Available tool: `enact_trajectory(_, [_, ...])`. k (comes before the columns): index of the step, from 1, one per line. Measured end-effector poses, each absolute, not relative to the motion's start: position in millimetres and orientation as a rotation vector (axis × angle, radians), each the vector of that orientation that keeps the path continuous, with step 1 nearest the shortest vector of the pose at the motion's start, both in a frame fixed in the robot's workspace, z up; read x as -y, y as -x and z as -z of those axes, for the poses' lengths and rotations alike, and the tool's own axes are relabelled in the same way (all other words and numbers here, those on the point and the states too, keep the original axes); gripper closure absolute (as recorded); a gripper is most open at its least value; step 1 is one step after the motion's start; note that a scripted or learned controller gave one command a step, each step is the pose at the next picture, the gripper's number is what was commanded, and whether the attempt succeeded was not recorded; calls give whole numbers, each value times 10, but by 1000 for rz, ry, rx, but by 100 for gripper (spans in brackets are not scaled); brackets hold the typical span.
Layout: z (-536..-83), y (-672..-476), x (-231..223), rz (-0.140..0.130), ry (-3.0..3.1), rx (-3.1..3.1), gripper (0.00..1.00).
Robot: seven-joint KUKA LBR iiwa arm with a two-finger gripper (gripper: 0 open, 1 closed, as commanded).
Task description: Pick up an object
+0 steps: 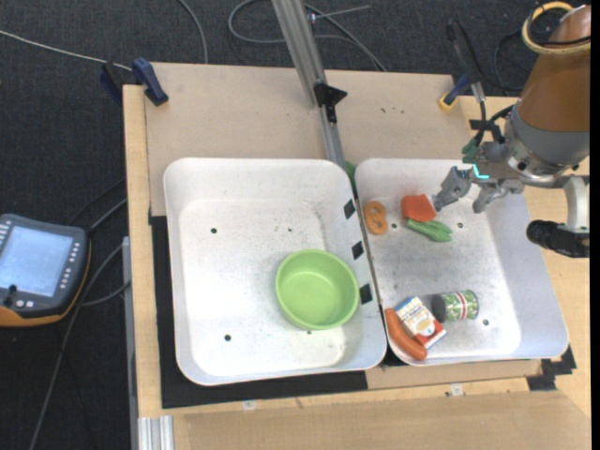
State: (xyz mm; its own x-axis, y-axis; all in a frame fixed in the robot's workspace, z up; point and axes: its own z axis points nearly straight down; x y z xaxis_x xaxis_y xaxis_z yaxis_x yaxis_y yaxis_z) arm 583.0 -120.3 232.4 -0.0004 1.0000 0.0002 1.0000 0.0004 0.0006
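Observation:
My gripper (469, 192) hangs over the back of the right bin (525, 251), its two fingers spread apart with nothing between them. Just left of it lie an orange-red block (417, 206) and a green pod-shaped toy (431, 230). A small orange ring-shaped piece (376, 217) rests near the bin's left wall. At the front of this bin sit a green can (457, 305) on its side, a small white and blue carton (418, 318) and an orange curved piece (401, 338). A green bowl (317, 290) stands in the left bin (216, 251).
A slanted metal pole (305, 54) crosses the back of the bench down to the gap between the bins. Blue clamps (148, 81) hold the board's back corners. A handheld pendant (37, 265) lies off the bench at the left.

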Motion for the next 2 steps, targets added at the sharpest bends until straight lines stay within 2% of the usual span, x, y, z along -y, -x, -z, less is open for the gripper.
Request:
enact_trajectory(1, [-2323,-5830,1203,-1,-2221,-2222,0])
enact_trajectory(2, [-1698,-5810,1211,5,-2224,-2224,0])
